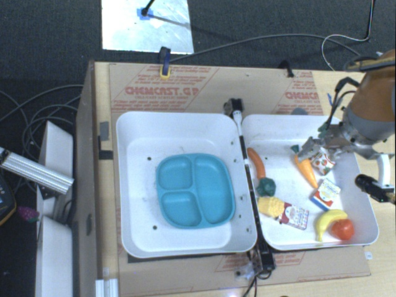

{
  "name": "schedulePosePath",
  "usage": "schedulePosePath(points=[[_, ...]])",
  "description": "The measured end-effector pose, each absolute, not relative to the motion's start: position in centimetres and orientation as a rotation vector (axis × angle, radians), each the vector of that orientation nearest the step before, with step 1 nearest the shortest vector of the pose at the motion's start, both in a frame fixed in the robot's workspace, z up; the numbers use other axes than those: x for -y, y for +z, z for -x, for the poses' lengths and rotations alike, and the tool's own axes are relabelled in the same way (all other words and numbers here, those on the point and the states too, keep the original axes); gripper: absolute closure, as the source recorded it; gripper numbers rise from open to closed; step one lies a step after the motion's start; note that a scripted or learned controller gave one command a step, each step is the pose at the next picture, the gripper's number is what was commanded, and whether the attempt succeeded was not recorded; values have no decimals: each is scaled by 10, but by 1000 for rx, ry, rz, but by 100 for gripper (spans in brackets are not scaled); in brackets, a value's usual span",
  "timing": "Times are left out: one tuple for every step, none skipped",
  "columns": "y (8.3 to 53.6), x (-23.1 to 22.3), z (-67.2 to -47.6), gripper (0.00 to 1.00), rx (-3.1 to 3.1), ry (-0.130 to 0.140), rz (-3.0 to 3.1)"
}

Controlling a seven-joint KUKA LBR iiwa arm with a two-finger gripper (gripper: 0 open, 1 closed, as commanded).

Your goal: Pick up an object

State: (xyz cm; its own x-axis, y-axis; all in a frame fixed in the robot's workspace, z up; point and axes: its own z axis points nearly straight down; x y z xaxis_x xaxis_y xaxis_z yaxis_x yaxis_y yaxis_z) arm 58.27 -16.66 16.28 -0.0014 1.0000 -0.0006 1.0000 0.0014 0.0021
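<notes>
My gripper (pixel 320 146) hangs low over the upper middle of the right bin (pixel 371 218). Right under it are a small red and white carton (pixel 322 163) and an orange carrot (pixel 305 171); whether it touches either I cannot tell. Lower in the bin lie a second small carton (pixel 326 194), a yellow banana (pixel 327 221) and a red tomato (pixel 343 229). Along the bin's left side are an orange sausage-shaped toy (pixel 255 163), a dark green piece (pixel 266 186), a yellow corn cob (pixel 270 206) and a red and white packet (pixel 296 216).
The left bin (pixel 133 166) holds a blue divided plate (pixel 195 189). A black rail (pixel 245 166) runs between the bins. The grey and orange arm (pixel 374 101) comes in over the right bin's far right corner. Cables trail behind the bench.
</notes>
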Motion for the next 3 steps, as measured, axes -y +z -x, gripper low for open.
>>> schedulePosePath(points=[[109, 181, -596, 0, -2210, 12, -2206], [106, 181, -594, 0, -2208, 15, -2202], [105, 179, -593, 0, -2205, 17, -2200]])
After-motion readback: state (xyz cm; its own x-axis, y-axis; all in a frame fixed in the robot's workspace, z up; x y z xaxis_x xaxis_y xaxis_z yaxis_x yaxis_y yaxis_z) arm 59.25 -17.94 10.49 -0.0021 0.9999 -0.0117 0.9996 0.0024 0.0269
